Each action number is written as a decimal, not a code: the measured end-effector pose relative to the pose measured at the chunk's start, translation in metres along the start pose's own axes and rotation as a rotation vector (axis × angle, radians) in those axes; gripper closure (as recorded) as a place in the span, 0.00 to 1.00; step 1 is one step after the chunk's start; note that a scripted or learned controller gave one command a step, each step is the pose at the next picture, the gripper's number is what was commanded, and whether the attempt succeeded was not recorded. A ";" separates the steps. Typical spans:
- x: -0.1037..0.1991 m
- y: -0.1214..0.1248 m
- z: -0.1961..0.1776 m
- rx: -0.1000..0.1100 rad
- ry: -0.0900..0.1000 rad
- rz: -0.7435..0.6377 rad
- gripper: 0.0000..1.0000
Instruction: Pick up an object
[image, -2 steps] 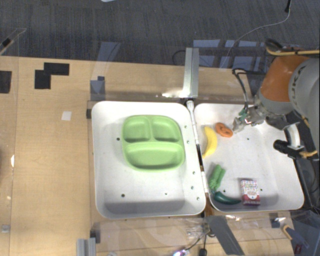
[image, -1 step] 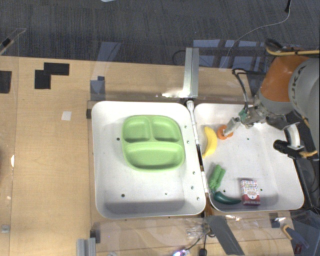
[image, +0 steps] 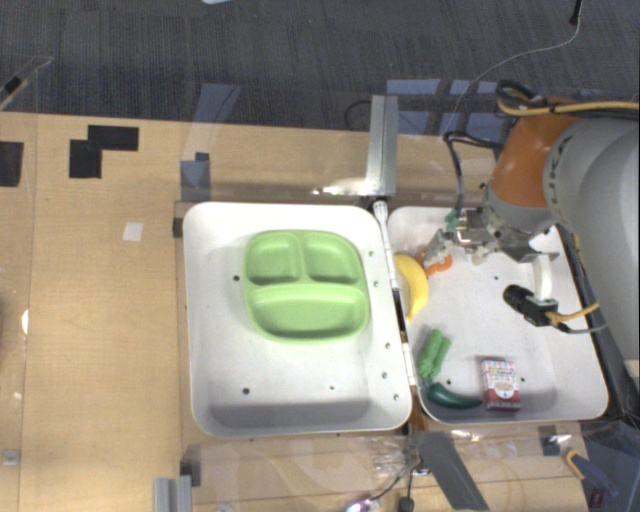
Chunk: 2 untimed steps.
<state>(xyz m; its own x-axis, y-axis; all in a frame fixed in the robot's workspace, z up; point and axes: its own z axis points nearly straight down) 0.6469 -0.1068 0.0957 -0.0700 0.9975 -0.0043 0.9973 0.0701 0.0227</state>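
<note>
Arm's down in the right bin, gripper at an orange bit just beside the banana. Can't tell finger state. Nothing visibly held, so pick not done. Green plate sits in left bin.

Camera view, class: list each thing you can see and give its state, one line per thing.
Tray: upright, lying flat in left bin.
Banana: lying by right bin's left wall.
Green vegetables: lying flat.
Red packet: lying flat.
Gripper: low over an orange piece.
</note>
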 end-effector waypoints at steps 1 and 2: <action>0.012 0.027 0.001 0.010 -0.001 -0.150 0.00; 0.016 0.030 -0.013 0.008 0.006 -0.157 1.00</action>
<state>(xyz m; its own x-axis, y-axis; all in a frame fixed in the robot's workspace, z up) 0.6751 -0.0884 0.1093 -0.2252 0.9743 -0.0011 0.9742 0.2252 0.0147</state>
